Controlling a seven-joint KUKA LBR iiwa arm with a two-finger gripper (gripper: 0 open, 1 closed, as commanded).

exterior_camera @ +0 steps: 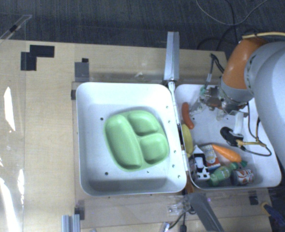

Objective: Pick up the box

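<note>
The box [199,164] is small, black and white, and lies at the front left of the right bin [273,175], wedged among other items. My gripper [206,102] hangs over the back part of the right bin, well behind the box and apart from it. The grey arm with its orange band [239,57] comes in from the right above it. Nothing shows in the gripper's grasp.
Around the box lie a small carton [210,154], a carrot [226,153], a green bottle [219,174] and a can [242,177]. A red sausage [187,116] and a banana [187,140] lie along the left wall. The left bin [89,178] holds a green divided plate [135,139].
</note>
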